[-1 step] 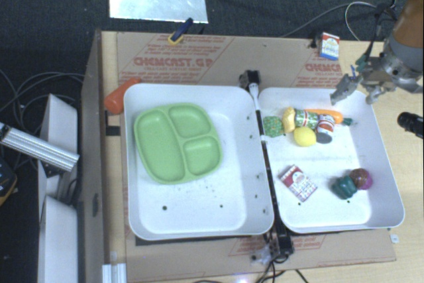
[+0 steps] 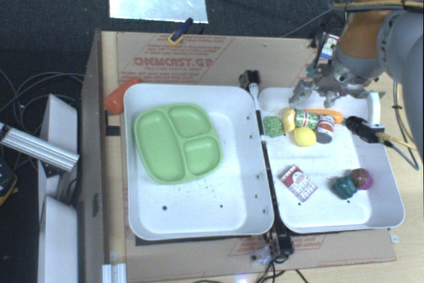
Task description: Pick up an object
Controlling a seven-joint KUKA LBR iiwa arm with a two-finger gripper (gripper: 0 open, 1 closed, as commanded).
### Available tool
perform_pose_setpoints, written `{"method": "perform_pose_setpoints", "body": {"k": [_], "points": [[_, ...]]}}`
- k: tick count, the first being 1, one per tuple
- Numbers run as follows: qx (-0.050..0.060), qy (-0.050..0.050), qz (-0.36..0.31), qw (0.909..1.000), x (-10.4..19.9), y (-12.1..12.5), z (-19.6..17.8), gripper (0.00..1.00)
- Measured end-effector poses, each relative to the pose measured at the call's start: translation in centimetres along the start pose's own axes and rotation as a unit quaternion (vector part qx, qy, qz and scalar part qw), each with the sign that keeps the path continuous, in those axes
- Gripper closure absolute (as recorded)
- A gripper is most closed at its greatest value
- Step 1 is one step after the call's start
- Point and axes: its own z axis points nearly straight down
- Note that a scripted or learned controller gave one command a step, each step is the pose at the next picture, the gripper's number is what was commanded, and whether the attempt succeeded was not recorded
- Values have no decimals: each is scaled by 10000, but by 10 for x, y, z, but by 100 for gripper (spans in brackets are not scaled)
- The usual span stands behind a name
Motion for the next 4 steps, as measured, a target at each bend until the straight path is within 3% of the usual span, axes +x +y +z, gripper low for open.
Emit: {"method": "perform_pose_setpoints", "body": {"k": [2,3,4], "points": [[-24,-12,-3,10000,10,15,86,0],[-35,-13,-14,10000,10,15,75,100],[-23,-4,-3,10000,45,-31,-14,100]]}}
